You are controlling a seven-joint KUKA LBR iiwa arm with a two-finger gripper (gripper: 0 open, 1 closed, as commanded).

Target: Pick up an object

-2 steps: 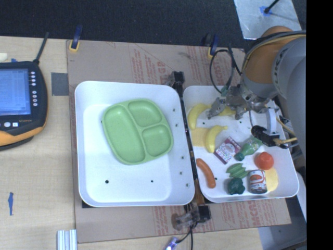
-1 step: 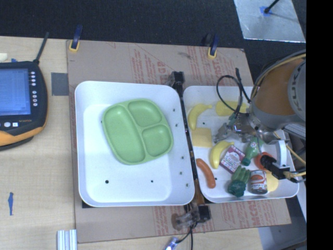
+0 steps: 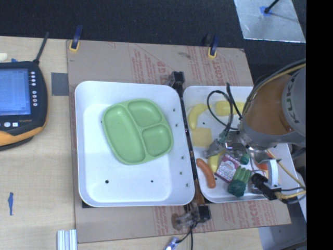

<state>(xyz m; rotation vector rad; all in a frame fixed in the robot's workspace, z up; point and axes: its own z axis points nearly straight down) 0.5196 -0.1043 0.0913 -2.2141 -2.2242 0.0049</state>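
Brown cardboard sheet under 2 white bins, dark carpet beyond.

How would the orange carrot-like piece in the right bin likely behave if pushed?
The carrot-like piece looks rounded and slender, so it would probably roll sideways. It looks like smooth plastic, so likely light and a bit slippery. It lies near the right bin's wall, which could stop it.

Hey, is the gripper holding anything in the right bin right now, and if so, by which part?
Cannot be told. The gripper sits low over the red packet and yellow block, with nothing visibly gripped.
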